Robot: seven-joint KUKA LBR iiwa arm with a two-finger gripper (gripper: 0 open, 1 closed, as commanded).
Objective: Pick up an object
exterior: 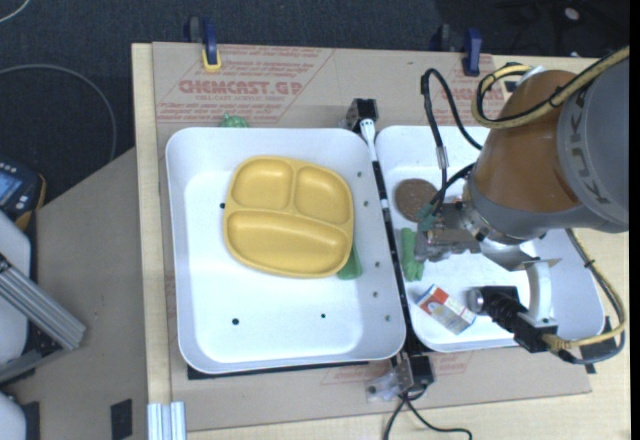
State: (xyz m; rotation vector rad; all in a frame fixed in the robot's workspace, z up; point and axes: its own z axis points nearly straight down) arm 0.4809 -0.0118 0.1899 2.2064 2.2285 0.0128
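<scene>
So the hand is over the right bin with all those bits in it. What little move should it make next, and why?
Probably a short, straight drop. The hand hangs over the right bin, close above the green item by the bin's left wall, with the brown disc and the red-and-white item to either side.

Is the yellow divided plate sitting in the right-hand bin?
No, the yellow divided plate lies in the left bin, while the arm's gripper is over the right bin.
</scene>
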